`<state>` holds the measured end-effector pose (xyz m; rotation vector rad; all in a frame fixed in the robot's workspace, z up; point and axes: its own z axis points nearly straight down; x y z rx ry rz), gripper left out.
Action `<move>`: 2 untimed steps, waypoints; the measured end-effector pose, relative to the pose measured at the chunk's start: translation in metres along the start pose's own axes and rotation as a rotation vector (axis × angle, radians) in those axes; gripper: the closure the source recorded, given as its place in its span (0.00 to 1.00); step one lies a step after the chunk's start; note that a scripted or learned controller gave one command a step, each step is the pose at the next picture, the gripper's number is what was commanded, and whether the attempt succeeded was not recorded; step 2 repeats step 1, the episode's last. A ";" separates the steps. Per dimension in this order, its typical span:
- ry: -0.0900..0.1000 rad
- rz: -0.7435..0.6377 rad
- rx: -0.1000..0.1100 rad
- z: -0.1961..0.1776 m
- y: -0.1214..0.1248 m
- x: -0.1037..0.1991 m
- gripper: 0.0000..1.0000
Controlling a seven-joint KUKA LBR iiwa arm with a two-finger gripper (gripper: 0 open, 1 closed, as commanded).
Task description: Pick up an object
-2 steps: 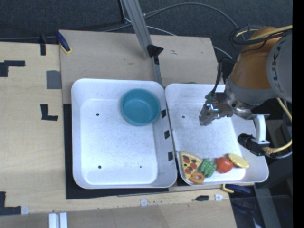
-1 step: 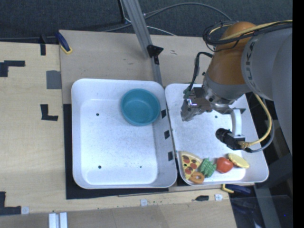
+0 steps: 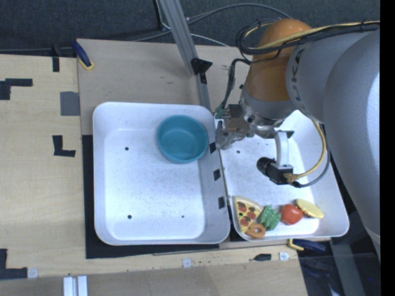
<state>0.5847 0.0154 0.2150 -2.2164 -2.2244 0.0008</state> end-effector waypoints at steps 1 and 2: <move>0.000 -0.001 -0.002 -0.014 0.016 0.049 1.00; 0.000 -0.001 -0.002 -0.014 0.016 0.049 1.00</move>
